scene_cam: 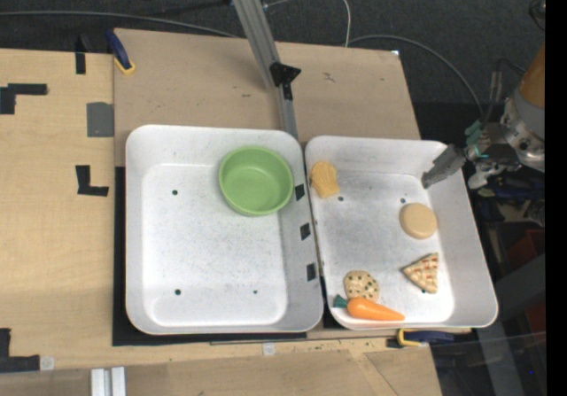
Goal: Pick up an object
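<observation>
Hanging at the right edge of the frame, the gripper (447, 164) sits over the upper right rim of the right bin (474, 248); one dark finger (440, 168) slants down and left toward the bin, and whether the jaws are open or closed cannot be told from this angle. Nothing shows between them. The right bin holds five things: a yellow corn piece (324, 179) at its upper left, a tan bun (418, 221) right of centre, a pizza slice (423, 273) below the bun, a cookie (360, 284) near the lower edge, and a carrot (376, 310) lying just under the cookie against the bottom rim. The left bin (146, 235) holds a green bowl (256, 180), upright, in its upper right corner. The bun is the nearest thing to the gripper, lying below and slightly left of the finger, apart from it; the pizza slice lies further down, and the corn is well apart to the left.
</observation>
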You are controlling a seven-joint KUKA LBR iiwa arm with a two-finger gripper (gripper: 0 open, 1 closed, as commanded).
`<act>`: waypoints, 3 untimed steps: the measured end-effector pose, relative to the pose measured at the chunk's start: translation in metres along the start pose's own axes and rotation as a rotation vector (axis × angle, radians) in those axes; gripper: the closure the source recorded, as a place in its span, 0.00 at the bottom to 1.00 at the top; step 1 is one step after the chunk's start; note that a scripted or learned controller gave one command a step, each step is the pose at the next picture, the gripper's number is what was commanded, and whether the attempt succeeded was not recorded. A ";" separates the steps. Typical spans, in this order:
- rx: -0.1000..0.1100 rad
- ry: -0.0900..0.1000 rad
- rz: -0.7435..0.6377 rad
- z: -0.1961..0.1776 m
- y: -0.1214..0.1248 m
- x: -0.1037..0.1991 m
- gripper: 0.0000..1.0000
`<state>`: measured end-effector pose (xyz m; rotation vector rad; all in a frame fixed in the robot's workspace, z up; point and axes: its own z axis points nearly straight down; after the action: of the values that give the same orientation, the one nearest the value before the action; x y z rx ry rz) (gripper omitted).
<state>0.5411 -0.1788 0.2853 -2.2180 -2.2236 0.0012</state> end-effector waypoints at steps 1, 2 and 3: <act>0.000 0.000 0.000 0.000 0.000 0.000 0.00; 0.006 0.001 0.002 0.062 0.002 -0.005 0.00; 0.007 0.001 0.001 0.127 0.003 -0.006 0.00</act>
<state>0.5442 -0.1844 0.1584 -2.2153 -2.2180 0.0077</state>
